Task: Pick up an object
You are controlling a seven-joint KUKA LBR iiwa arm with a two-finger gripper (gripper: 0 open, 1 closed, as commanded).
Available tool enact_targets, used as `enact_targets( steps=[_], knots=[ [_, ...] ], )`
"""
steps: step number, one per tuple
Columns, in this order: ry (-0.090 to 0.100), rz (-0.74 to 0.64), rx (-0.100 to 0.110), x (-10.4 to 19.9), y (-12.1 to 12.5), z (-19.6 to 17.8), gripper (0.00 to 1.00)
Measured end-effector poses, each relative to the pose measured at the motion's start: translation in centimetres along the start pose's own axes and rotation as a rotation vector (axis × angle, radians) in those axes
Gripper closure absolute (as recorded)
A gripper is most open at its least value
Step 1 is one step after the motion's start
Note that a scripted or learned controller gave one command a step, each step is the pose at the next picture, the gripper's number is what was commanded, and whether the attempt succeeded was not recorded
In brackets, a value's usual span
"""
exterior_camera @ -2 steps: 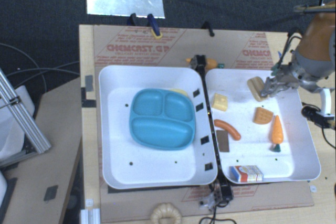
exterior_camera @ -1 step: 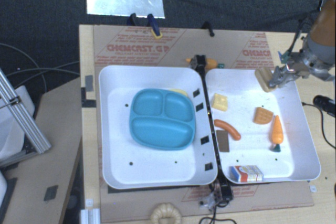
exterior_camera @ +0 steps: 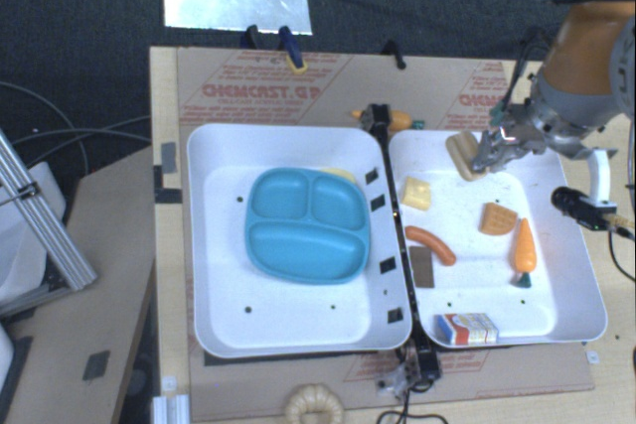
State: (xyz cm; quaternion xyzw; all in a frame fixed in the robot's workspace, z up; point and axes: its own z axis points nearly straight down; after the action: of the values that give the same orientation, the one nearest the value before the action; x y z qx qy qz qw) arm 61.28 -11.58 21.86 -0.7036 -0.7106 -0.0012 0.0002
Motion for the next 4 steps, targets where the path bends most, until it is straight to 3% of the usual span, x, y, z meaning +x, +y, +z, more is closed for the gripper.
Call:
enact_targets(
  steps=[1, 3, 4],
  knots=[
    [0.000, 0.000, 0.002, 5.6, -1.8, 0.6, 1.00],
    [0.001, 0.000, 0.000, 15.9, -3.5, -1.6, 1.00],
    [-0.001, 0.002, 0.004, 20.7, -6.1, 0.1, 1.00]
  ],
)
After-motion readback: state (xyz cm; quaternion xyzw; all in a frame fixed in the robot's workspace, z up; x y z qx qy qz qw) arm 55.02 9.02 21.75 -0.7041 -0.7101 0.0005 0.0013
